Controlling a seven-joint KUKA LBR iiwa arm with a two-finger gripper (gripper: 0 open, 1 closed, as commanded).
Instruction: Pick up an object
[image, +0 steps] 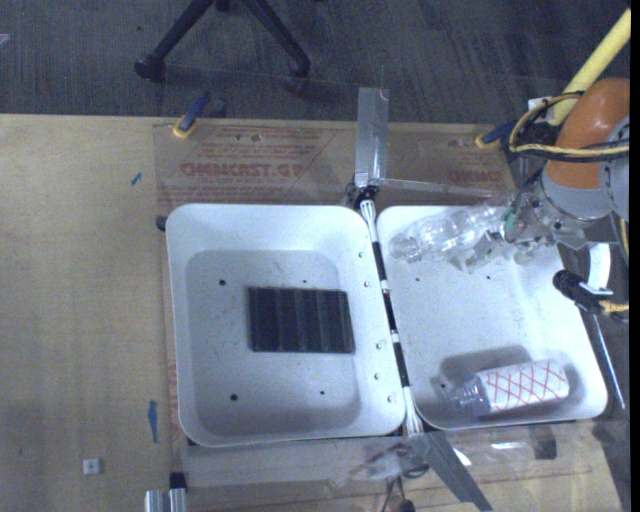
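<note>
Two shallow white bins (190, 250) sit on the tan desk (70, 300). Its hand (510, 228) seems closed on a clear plastic bottle (440, 235) at the right bin's far edge; a straight lift comes next, I reckon.

One fixed overhead camera looks down at a slant.
It takes in both shallow white plastic bins (200, 260) side by side on the tan wooden bench (70, 300), dark floor along the top edge, from moderate height.
</note>
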